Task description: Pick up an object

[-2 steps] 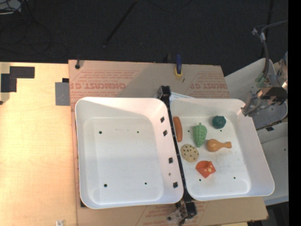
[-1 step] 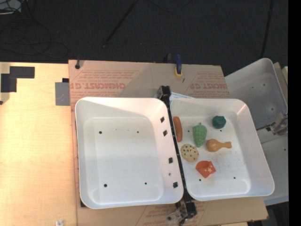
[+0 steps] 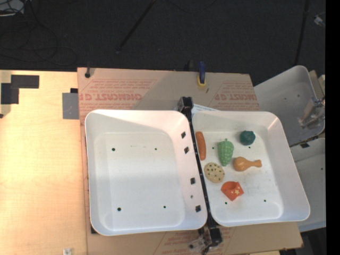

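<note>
The gripper (image 3: 312, 113) is seen right of the right bin (image 3: 289, 209). In that bin, a round toy (image 3: 247, 137) is set nearest it; drumstick (image 3: 246, 164), grape bunch (image 3: 226, 152), cookie (image 3: 214, 172) and sausage (image 3: 201, 145) are spread farther leftward.

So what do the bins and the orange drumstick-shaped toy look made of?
The two shallow white bins look like smooth moulded plastic: rounded corners, soft sheen. The orange drumstick-shaped toy seems plastic or rubber, with a uniform colour and rounded shape, though it is too small to be sure.

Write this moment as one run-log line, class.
arm: at right edge | right bin: sausage, grapes, drumstick, cookie | nothing picked up
</note>
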Motion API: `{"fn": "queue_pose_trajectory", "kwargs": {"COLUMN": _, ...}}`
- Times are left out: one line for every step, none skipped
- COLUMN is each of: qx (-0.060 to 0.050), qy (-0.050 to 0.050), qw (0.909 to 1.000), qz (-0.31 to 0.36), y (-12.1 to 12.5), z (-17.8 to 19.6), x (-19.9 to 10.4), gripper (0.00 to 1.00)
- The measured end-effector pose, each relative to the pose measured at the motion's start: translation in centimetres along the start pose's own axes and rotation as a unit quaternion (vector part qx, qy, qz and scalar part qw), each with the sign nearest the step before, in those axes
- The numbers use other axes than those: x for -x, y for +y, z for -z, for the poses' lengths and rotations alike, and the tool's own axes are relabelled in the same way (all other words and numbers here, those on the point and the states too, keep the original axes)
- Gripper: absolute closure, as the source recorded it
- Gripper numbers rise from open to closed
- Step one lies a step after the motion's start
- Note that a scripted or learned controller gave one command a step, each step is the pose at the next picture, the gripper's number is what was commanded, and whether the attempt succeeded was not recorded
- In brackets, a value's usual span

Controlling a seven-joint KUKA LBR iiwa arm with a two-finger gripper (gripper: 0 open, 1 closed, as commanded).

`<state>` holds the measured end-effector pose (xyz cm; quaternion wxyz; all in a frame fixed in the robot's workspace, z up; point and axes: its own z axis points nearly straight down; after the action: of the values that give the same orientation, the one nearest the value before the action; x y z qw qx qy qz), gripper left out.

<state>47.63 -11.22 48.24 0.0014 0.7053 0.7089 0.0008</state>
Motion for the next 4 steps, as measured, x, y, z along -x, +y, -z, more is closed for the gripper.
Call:
{"fn": "queue_pose_trajectory", "kwargs": {"qx": -0.001, "qy": 0.000, "qw": 1.0000, "qz": 0.001, "y": 4.8, "z": 1.9, "x": -5.7, "gripper": 1.00}}
{"fn": "queue_pose_trajectory", "kwargs": {"qx": -0.002, "qy": 0.001, "qw": 1.0000, "qz": 0.000, "y": 3.7, "z": 4.1, "x": -12.0, "gripper": 1.00}}
{"fn": "queue_pose_trajectory", "kwargs": {"qx": -0.002, "qy": 0.001, "qw": 1.0000, "qz": 0.000, "y": 5.1, "z": 5.5, "x": -17.5, "gripper": 1.00}}
{"fn": "queue_pose_trajectory", "kwargs": {"qx": -0.004, "qy": 0.000, "qw": 1.0000, "qz": -0.002, "y": -0.1, "z": 5.5, "x": -17.0, "gripper": 1.00}}
